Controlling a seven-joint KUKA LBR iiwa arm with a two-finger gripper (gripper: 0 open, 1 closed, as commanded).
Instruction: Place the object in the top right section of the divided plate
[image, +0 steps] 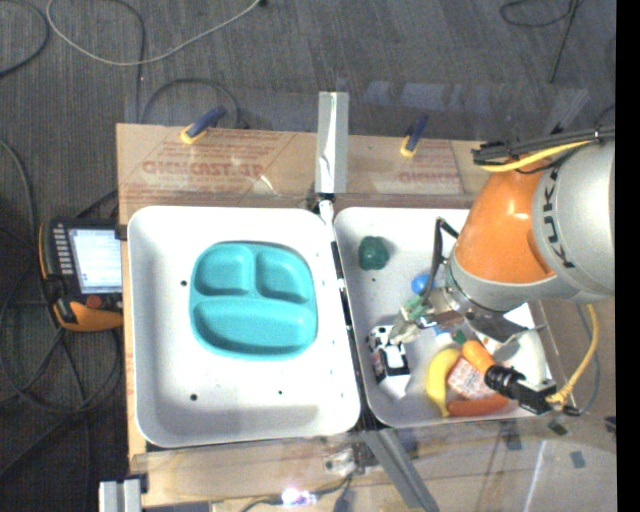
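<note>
A: What is seen on the left?

B: A divided plate (254, 300), turquoise, is seen lying in the left bin (160, 400). Its far right section (283, 275) is bare, and nothing is set in the other two sections either.

A: And further right?

B: In the right bin (400, 225), a dark green ball (374, 252) is seen near the far left corner, well apart from the rest. A small blue thing (421, 284) is partly hidden beside the wrist. Near the front, a yellow banana-like piece (439, 377) and an orange-red packet (470, 385) are lying touching each other.

A: How is the gripper (392, 350) placed?

B: It is lowered over the near left part of the right bin, under the grey arm (560, 235). Whether its fingers are spread or pressed together cannot be told, and nothing is seen between them.

A: So the step in hand?

B: A pick is judged to be under way; which object is meant cannot be told. It is best done if one item is singled out, the clustered pieces are avoided, and the bin wall is kept clear of. The carry to the plate should be begun only once a firm hold is confirmed.
</note>
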